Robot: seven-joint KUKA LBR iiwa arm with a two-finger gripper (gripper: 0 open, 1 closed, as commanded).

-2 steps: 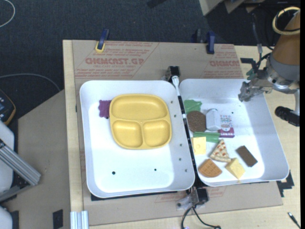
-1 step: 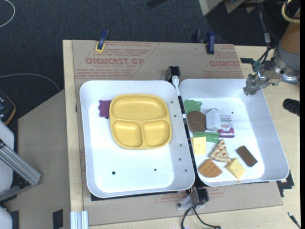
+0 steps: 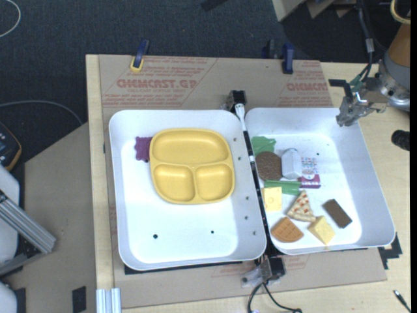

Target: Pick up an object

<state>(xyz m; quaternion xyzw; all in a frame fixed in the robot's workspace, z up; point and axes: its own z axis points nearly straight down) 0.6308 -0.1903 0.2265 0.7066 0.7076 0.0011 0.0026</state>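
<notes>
Desk (image 3: 195, 83) with two white bins, hand (image 3: 347, 113) over the right bin's (image 3: 365, 175) far corner.
Left bin (image 3: 182, 240) holds a yellow tray (image 3: 192, 165); toy foods, among them a burger (image 3: 268, 165) and pizza slice (image 3: 300, 207), crowd the right bin's left half. Hand's state: cannot tell.
</notes>
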